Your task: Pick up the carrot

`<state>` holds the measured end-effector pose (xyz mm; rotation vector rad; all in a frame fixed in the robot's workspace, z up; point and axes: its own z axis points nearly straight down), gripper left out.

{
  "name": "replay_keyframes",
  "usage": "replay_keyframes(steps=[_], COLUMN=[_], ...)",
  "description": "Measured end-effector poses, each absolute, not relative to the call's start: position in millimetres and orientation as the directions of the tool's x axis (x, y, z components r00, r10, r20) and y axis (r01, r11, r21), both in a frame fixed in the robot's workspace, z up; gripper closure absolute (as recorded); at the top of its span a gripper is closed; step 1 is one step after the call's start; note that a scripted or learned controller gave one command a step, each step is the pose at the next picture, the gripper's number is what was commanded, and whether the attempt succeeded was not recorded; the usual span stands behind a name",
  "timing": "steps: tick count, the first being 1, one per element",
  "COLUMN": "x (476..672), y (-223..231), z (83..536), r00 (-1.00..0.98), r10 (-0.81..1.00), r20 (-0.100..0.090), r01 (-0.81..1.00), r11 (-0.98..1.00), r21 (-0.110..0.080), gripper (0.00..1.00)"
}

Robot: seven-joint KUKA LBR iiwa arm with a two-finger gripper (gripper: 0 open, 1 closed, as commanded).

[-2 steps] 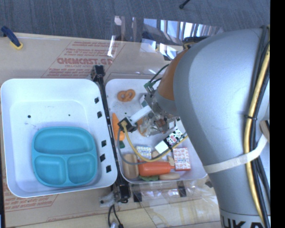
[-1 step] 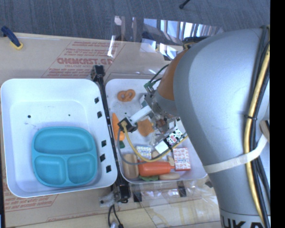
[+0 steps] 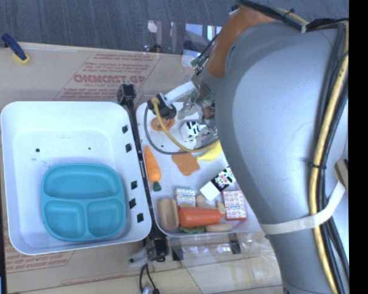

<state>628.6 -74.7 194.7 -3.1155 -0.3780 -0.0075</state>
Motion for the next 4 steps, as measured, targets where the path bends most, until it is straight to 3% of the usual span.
replay_keyframes(steps=[1, 2, 3, 4], x=[641.2, 566.2, 590.2, 647.5], y=[-91, -9, -39, -82], z=[92, 196, 191, 191], r00=[0.978, 0.977, 0.979, 0.970], r10=[0.211, 0.214, 0.205, 0.242], r20=[-0.002, 0.006, -0.003, -0.003], r01=[0.211, 0.214, 0.205, 0.242], r11=[-0.978, -0.977, -0.979, -0.970], r21=[-0.004, -0.004, -0.003, -0.003], gripper=[0.00, 0.00, 0.00, 0.00])
